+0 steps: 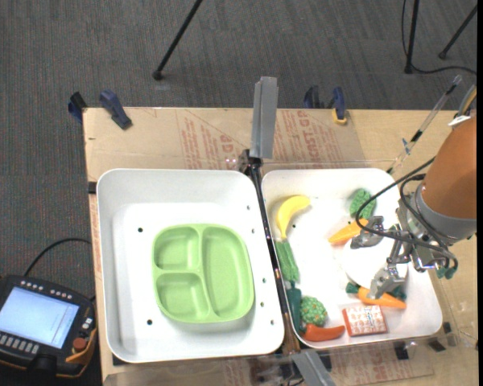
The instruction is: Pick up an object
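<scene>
Gripper (384, 284) hovering over right bin's (322, 175) near-right corner; finger state is proving indeterminable.
Orange carrot (382, 299) is lying directly beneath; crowding red packet (364, 319) is risking a deflected, failed grasp.

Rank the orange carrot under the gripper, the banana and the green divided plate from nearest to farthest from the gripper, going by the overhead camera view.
From the gripper:
1. Orange carrot, right bin, just below the fingertips.
2. Banana, same bin, toward its upper left corner.
3. Green divided plate, in the left bin, past the divider between the bins.
</scene>
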Controlling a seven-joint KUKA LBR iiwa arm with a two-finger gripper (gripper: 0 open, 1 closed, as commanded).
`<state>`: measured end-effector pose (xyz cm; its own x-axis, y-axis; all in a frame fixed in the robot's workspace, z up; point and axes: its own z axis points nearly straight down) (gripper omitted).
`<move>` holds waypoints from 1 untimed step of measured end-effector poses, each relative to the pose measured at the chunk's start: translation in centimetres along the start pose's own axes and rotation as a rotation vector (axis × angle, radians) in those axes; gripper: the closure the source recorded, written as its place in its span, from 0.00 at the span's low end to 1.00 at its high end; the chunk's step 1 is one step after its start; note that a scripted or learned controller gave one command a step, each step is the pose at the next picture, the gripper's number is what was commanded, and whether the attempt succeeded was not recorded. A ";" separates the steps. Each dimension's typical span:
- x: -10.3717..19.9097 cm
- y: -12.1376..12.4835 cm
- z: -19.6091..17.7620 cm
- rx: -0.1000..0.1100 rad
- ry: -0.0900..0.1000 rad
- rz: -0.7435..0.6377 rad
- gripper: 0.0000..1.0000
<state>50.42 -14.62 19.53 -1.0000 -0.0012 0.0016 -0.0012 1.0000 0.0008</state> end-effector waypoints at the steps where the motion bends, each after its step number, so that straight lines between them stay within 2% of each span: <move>1: -4.7 -0.4 10.8 -0.004 0.011 0.019 0.00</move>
<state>55.10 -14.98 8.70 -0.9998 0.0177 0.0121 0.0177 0.9998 0.0043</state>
